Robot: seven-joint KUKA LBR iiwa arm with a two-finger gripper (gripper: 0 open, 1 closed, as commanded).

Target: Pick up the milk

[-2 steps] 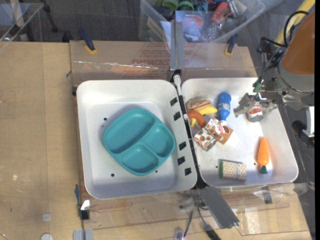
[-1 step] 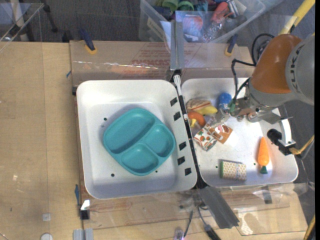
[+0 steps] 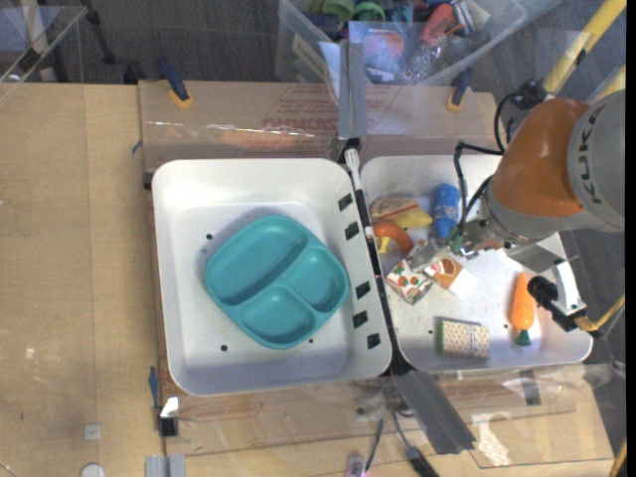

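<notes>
Milk pickup is judged not yet done. The left bin [image 3: 179, 266] bears a teal plate [image 3: 275, 280], and in the right bin [image 3: 571, 346] the small patterned carton [image 3: 407, 282], taken to be the milk, lies on the floor near the divider. Just to its right and above it, the gripper [image 3: 463, 243] sits low under the arm; its opening and any hold cannot be told, so grasp and lift remain.

Grey KUKA arm [image 3: 596, 157], rounded casing, broad orange band [image 3: 537, 162] above the wrist, dark lettering on the grey shell at the frame's right edge, thin black cable looping beside the orange section, small dark claw [image 3: 465, 238] below the wrist, details blurred
</notes>
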